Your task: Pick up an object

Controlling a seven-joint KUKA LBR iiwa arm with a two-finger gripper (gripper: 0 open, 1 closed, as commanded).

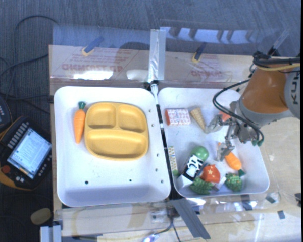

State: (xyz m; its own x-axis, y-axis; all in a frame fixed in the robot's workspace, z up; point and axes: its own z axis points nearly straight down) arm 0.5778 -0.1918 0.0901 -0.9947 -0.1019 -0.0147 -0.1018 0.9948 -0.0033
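Observation:
My gripper [225, 149] hangs over the right bin [257, 185], at its right-middle, below the arm's orange band. A small orange carrot [234, 161] lies just below and to the right of the gripper tip, very close to it. I cannot tell whether they touch. Further left and lower lie a green apple [199, 153], a black-and-white toy [193, 168], a red tomato [210, 173] and two green broccoli pieces [234, 181]. Near the bin's top sit a pink wafer block [178, 116] and a tan wedge [198, 117].
The left bin [65, 185] holds a yellow divided plate [116, 130] and a long carrot [79, 121] beside it. A divider wall [161, 135] separates the bins. Black cables loop from the wrist over the right bin's top right. A handheld controller [20, 153] lies off the bench, left.

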